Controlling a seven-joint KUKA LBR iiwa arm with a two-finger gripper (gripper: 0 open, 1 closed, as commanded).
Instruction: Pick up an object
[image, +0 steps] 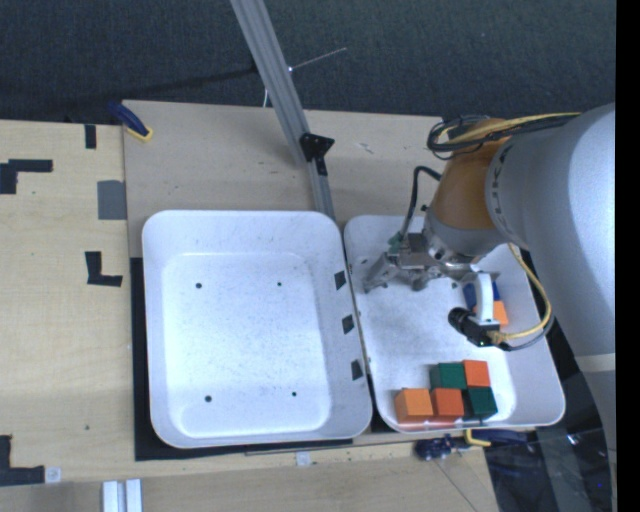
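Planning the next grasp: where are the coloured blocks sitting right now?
In the camera view, the coloured blocks, orange and green, are clustered at the near end of the right bin, close to its front rim, below the gripper.

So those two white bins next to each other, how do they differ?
The left bin looks wider, while the right bin looks narrower. The right bin has orange blocks and green blocks bunched at its near end; the left bin's floor has just small dark dots. The gripper hangs over the right bin, not the left. Both are shallow, white and round-cornered.
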